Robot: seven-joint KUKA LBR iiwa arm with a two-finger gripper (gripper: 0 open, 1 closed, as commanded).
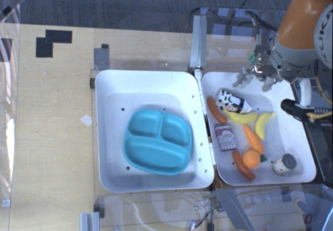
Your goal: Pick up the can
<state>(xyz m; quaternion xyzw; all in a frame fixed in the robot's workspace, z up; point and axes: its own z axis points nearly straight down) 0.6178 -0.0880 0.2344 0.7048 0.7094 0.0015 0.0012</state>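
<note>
Approach step, nothing grasped yet. Claw (256, 76) hangs spread open and empty over the back of the right bin (307, 172). Can (284, 164) lies on its side well forward of the claw, toward the arm's side, in the bin's front corner beside the orange (251, 159). My read: traverse forward over the bananas (252, 118), line up on the can, then descend.

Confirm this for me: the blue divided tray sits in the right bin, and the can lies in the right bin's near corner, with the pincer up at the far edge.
Not quite. The camera view shows the blue divided tray in the left bin, not the right one. The rest holds: the can lies in the near corner of the right bin, and the pincer is at its far edge.
</note>
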